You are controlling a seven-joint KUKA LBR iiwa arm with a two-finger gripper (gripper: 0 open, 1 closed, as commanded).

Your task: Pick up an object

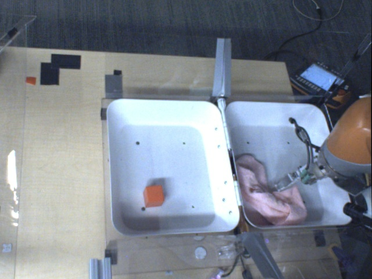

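Pale pink cloth (267, 196) right at the metallic grey pincer (281, 185). Orange block (154, 196) well left of the pincer, in a plain white bin (125, 156). Light tan wood bench (58, 173), with black patches (57, 67) far up-left.

One overhead camera, angled onto both bins (116, 156).

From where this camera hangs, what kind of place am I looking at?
Probably a robotics lab test bench: two white bins side by side, a robot arm reaching over a pink cloth, and an orange block.
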